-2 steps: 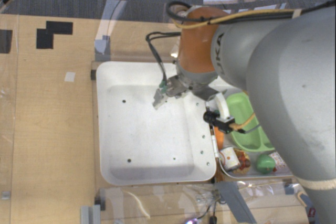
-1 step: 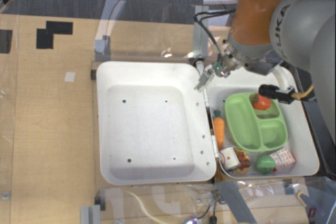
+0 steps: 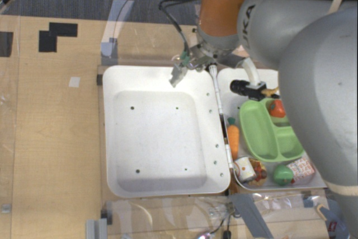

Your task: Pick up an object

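No words can be read: the print on the small can (image 3: 244, 168) and on the red-and-white packet (image 3: 304, 167) is too small and blurry.

Two white bins are set side by side on the bench (image 3: 50, 120). A green dish (image 3: 263, 131) w/ two parts is kept in the right bin (image 3: 225, 89), and all places below are told from it. A red thing (image 3: 276, 109) is seen at the dish's far edge, partly hidden by the arm (image 3: 268, 25). An orange carrot (image 3: 233, 141) is laid just left of the dish, along the bin wall. The small can is placed at the dish's near-left corner. A round green ball (image 3: 283, 175) is seen just in front of the dish, w/ the packet beside it at the near-right corner. These are the things that could be picked up, and all are kept close around the dish.

The left bin (image 3: 162, 120) is found left of the dish, past the carrot. The tool (image 3: 178, 74) is held up & left of the dish, over the left bin's far rim, well apart from the dish & the things by it. Whether the tool is spread or pressed together can't be told.

The grey arm, w/ its orange band (image 3: 221, 0), is seen behind & right of the dish. Black marks (image 3: 56, 36) are stuck on the bench far to the left of the dish.
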`<state>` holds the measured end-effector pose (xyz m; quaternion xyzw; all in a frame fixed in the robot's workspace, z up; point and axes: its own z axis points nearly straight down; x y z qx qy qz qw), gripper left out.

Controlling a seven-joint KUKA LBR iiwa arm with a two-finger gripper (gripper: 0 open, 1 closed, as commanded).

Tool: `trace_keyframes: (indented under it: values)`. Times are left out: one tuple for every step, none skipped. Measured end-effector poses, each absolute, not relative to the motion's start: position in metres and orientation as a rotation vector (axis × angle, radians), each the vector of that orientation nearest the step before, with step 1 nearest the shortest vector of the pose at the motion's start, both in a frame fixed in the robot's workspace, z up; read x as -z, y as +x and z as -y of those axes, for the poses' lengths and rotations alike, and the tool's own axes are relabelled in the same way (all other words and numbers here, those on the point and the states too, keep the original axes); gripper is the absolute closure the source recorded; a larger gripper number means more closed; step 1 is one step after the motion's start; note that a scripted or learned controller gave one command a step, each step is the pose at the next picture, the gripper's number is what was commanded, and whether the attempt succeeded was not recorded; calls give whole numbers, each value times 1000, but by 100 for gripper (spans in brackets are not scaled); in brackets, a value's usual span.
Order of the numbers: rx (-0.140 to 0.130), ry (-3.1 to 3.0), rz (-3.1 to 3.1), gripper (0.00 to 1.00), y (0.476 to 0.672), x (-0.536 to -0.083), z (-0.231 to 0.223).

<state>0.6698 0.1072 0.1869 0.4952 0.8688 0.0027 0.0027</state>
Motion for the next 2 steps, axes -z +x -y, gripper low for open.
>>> trace_keyframes:
  values:
    - [-5,1516,-2749,0,670,-116,-166]
    - [-6,1833,-2547,0,580,-221,-127]
